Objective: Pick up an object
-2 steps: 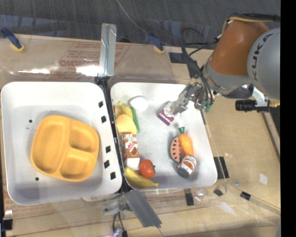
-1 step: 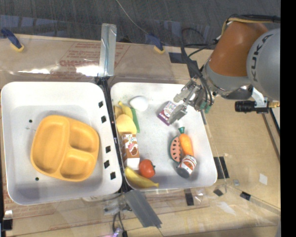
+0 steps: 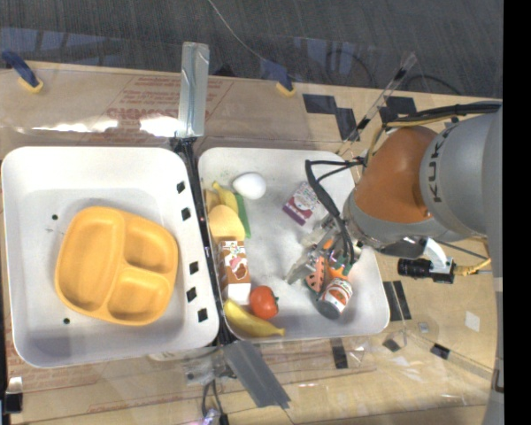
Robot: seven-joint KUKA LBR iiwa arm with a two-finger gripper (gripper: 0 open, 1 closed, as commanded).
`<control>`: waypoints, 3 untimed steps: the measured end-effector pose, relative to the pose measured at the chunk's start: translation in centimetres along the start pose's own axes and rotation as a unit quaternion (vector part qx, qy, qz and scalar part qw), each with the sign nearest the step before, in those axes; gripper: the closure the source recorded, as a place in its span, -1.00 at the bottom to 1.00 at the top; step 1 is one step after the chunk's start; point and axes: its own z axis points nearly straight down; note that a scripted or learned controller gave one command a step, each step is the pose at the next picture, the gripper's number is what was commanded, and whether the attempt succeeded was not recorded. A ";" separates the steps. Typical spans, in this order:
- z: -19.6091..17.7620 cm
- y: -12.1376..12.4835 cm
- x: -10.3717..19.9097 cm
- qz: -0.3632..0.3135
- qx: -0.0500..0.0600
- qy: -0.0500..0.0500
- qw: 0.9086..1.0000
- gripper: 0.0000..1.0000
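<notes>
My gripper (image 3: 317, 264) reaches down into the right bin (image 3: 274, 162) from the right, low over its right-hand part. It sits right beside a small can (image 3: 335, 297) with a red and white label, lying near the bin's front right corner. A purple and white packet (image 3: 302, 204) lies just behind the gripper. A white egg (image 3: 249, 185), a corn cob (image 3: 227, 222), a brown snack box (image 3: 235, 264), a red tomato (image 3: 264, 302) and a banana (image 3: 250, 322) line the bin's left side.
The left bin (image 3: 18, 175) holds a yellow compartment plate (image 3: 116, 263). A metal clamp (image 3: 193, 91) stands behind the divide between the bins. The arm's orange band (image 3: 395, 180) hangs over the right bin's right rim, with cables around it.
</notes>
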 end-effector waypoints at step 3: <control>-10.2 10.2 10.3 0.083 -0.003 -0.001 0.997 1.00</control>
